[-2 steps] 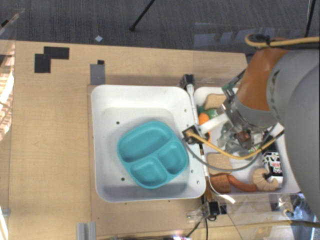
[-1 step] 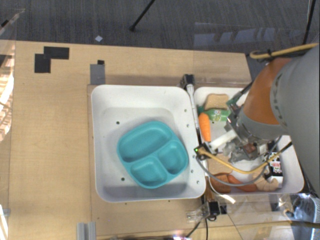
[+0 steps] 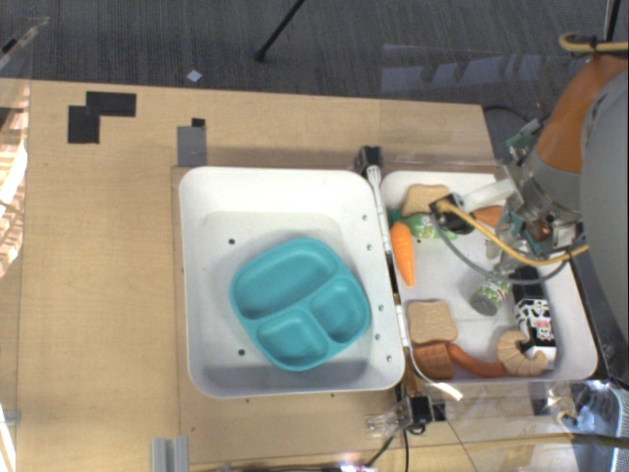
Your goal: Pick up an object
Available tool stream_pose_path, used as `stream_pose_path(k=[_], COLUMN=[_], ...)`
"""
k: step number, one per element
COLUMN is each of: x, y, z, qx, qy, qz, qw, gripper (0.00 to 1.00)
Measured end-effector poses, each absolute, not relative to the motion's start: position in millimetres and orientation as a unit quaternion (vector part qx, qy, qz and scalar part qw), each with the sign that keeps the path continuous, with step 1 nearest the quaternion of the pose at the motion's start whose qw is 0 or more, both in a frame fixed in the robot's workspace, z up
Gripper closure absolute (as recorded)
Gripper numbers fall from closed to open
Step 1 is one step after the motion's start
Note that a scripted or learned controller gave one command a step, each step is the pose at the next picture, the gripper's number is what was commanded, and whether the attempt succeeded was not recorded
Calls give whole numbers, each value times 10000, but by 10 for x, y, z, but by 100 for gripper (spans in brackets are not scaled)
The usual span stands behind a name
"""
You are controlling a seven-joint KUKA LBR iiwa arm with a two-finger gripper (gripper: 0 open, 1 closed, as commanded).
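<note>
- Gripper (image 3: 494, 288): hangs low over the middle of the right bin (image 3: 580, 308), below the grey arm (image 3: 590, 155) with its orange band; whether it is parted or closed cannot be told, nor whether anything is caught in it.
- Black-and-white carton (image 3: 536, 324): lies just right of the gripper, near the bin's right wall.
- Carrot (image 3: 402, 251): lies along the right bin's left wall, orange with green top toward the far side, well to the gripper's left.
- Bread slice, near (image 3: 429, 320): lies left of and nearer than the gripper, close to the left wall.
- Sausage (image 3: 472, 362): lies along the near wall, touching or just beside the near bread slice.
- Tan curved pastry (image 3: 518, 352): in the near right corner, just below the carton.
- Bread slice, far (image 3: 425, 199): in the far left corner beside the carrot top.
- Yellow cable (image 3: 491, 236): loops across the far half of the bin to the wrist.
- Open floor: a bare patch lies between carrot and gripper.
- Left bin (image 3: 211, 205): holds a teal divided plate (image 3: 300, 303), with white floor around it.
</note>
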State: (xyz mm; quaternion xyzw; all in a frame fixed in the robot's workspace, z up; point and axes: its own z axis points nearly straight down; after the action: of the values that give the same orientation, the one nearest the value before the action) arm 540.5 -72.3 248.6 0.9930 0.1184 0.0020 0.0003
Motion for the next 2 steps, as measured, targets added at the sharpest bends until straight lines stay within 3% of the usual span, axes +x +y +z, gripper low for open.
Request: stream_pose_path(k=[1, 2], x=[5441, 5465], y=[-133, -145], z=[1807, 1940], qx=[9881, 9872], qy=[1536, 1592], qz=[-39, -18], qw=[-34, -36], gripper=[100, 100])
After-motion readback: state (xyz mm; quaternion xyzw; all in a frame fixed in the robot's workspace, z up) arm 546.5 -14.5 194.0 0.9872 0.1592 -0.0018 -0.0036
